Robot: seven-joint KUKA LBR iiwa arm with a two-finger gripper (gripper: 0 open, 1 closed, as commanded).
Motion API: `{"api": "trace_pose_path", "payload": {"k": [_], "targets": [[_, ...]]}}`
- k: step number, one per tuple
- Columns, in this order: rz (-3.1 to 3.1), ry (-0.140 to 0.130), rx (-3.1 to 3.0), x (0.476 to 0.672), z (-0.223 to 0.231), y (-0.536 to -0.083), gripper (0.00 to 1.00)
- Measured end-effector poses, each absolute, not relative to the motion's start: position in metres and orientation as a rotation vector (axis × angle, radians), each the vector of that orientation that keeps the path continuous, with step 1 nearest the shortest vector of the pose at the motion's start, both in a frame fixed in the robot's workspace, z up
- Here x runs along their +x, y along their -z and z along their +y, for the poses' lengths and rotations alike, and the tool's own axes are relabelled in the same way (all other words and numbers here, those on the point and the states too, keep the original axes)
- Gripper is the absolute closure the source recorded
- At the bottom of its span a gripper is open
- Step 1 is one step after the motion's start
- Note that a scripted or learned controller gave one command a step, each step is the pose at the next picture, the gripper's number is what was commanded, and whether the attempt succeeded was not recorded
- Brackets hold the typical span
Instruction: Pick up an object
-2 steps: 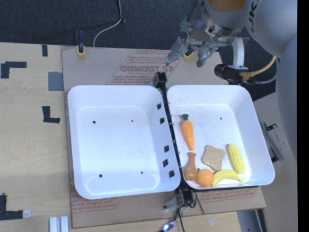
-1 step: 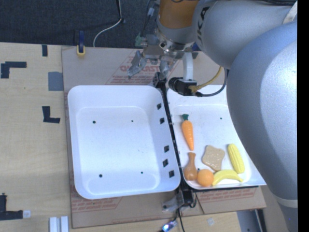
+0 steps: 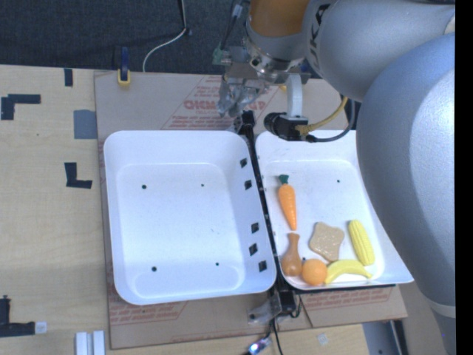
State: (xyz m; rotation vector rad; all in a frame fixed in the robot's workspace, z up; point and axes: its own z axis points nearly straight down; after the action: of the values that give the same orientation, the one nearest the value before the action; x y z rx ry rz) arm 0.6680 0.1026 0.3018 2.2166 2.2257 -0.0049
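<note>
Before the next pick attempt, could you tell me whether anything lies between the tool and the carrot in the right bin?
Nothing visible does. The tool is above the far end of the bins, near the divider, and the carrot lies on bare bin floor nearer the camera. The other toy foods cluster beyond the carrot, at the near edge of the right bin.

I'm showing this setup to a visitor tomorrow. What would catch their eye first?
The bulky grey arm filling the right side, its orange band at the top and its hand hanging over the far edge between the bins. Next, the bright toy food in the right bin: a carrot, corn, a banana.
</note>
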Motion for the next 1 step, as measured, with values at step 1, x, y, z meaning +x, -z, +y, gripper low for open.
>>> {"api": "trace_pose_path", "payload": {"k": [1], "targets": [[2.228, 0.022, 2.229, 0.5957, 0.0991, -0.1997, 1.0]]}}
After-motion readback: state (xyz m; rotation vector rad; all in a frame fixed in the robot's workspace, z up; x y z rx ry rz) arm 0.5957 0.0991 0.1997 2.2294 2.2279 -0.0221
